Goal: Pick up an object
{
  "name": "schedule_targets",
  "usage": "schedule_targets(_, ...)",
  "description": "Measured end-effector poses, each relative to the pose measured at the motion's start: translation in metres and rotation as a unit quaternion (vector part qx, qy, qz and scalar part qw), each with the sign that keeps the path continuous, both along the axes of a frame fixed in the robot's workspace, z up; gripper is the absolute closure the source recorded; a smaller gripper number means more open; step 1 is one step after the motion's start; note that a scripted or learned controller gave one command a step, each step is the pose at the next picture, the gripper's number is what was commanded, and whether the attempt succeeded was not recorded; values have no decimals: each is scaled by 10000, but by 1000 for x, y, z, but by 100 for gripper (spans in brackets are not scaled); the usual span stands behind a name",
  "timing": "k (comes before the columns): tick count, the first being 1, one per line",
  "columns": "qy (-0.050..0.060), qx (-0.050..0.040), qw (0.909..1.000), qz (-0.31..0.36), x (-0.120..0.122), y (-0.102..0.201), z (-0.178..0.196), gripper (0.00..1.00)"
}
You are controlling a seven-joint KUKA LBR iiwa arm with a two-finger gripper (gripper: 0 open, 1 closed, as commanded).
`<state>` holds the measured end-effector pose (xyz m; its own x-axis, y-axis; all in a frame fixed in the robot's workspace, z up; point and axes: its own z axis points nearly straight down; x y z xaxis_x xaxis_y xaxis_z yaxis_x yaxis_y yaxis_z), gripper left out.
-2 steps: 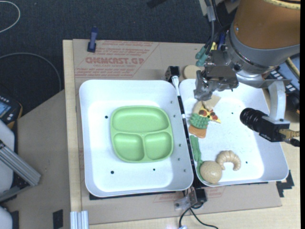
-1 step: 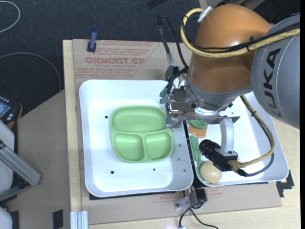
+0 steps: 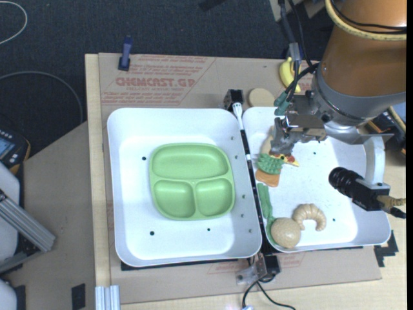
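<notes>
Camera view: two white bins on the tabletop.
Left bin (image 3: 122, 173): green divided plate (image 3: 191, 180).
Right bin (image 3: 361, 228): toy carrot (image 3: 270, 167), croissant (image 3: 311, 216), round bun (image 3: 285, 232).
Tool (image 3: 281, 148): directly above the carrot; fingers' state cannot be told.

Light green three-compartment plastic tray (image 3: 191, 180) sits in left white bin (image 3: 126, 192). Brown cardboard sheet (image 3: 161, 79) with red print lies under both bins. Blue clip (image 3: 125, 54) at cardboard's far left corner. Dark carpet floor (image 3: 97, 11) beyond. White cable (image 3: 16, 18) loops at top left.
</notes>
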<state>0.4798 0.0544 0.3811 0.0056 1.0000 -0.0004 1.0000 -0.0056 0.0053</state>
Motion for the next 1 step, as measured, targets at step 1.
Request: schedule_targets(1,13,2,10000,21,0,-7,8,100)
